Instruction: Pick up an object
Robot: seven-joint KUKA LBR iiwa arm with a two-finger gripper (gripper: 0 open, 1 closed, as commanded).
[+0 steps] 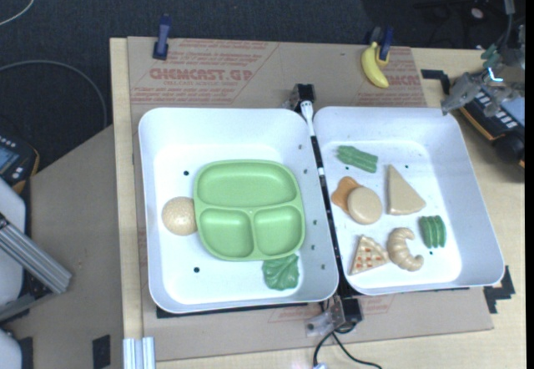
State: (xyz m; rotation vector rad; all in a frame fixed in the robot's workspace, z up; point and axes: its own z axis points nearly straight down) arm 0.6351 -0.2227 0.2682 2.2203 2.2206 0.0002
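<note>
The right bin (467,192) holds several toy foods. There is a green bean pod (357,159), a round beige bun (365,204) lying on an orange piece (343,191), a pale wedge (403,192), a small green piece (432,231), a pizza slice (368,255) and a croissant (405,248). What looks like my gripper (471,92) is a grey metal part at the right edge. It sits beyond the right bin's far right corner, apart from every object.
The left bin (158,142) holds a green divided plate (248,209), a beige ball (178,215) touching the plate's left side and a green leaf (282,272) at its near right corner. A toy banana (375,67) lies on the bench behind the right bin.
</note>
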